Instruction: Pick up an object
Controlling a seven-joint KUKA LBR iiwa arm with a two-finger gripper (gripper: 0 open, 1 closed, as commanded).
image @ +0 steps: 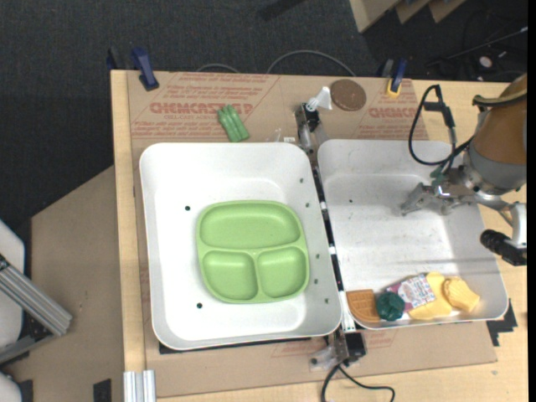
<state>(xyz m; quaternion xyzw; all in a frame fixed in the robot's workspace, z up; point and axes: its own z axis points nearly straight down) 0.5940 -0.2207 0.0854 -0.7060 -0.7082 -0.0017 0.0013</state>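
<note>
Lying crosswise: toy pile [423, 298]

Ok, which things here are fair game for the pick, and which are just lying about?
For the pick:
hand over the right bin
toys heaped in its near corner

Lying about:
green divided tray in the left bin
green clip
brown disc

Red print on the cardboard sheet [201, 99] under the bins reads "CHEMCAST" followed by blurred letters, at twelve o'clock of the left bin [167, 224]. Similar red lettering at twelve o'clock of the right bin [368, 153] is too blurred to read.
</note>
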